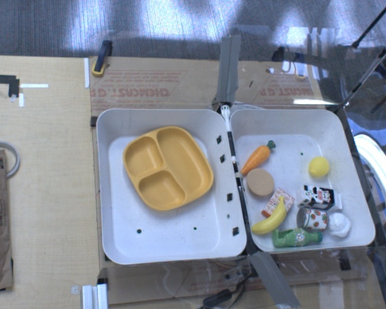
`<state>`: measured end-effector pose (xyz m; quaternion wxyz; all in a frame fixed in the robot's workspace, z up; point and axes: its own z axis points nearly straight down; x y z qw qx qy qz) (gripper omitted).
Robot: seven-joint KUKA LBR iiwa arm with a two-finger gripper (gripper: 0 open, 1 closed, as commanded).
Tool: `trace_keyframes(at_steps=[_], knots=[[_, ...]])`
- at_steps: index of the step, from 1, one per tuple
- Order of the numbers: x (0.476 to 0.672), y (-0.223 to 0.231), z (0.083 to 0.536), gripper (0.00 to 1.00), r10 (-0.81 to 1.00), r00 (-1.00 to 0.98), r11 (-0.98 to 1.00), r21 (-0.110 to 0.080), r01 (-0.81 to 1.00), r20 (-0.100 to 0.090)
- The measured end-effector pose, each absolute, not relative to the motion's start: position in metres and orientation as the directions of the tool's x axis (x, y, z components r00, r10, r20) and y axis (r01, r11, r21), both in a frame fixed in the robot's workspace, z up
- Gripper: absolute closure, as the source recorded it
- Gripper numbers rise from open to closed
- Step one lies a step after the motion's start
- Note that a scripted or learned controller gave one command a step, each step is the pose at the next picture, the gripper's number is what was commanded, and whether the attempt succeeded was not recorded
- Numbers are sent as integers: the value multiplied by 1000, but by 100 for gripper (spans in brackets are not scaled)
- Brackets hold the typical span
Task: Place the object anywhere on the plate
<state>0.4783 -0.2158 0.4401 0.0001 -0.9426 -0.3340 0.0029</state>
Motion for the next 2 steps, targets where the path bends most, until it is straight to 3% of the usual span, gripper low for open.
trace_keyframes(at_steps=[1,2], knots=[[478,-219,440,0,374,928,-928,-2,374,-7],[478,-222,440,0,256,967,-967,-1,256,-6]])
